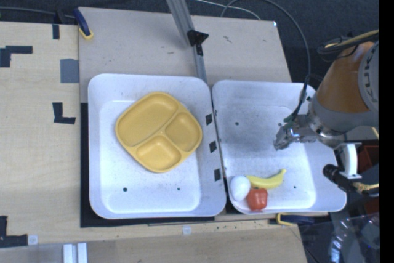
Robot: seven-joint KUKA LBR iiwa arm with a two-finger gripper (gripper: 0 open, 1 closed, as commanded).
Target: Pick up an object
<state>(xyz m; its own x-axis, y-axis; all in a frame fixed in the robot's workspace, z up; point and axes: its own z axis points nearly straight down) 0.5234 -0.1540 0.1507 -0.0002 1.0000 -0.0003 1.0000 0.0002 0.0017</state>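
I see my hand (pixel 282 140) above the right bin (pixel 246 101); its state I cannot tell. The banana (pixel 267 180) looks light, slick; I'd pinch mid-curve.

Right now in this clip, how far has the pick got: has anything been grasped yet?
Nothing looks picked. The gripper is over the right bin, above its bare middle, with no object at it. The banana, white egg-like object and red object lie together at the bin's near edge. The yellow divided plate sits in the left bin. Left: move to an object, grasp it, lift.
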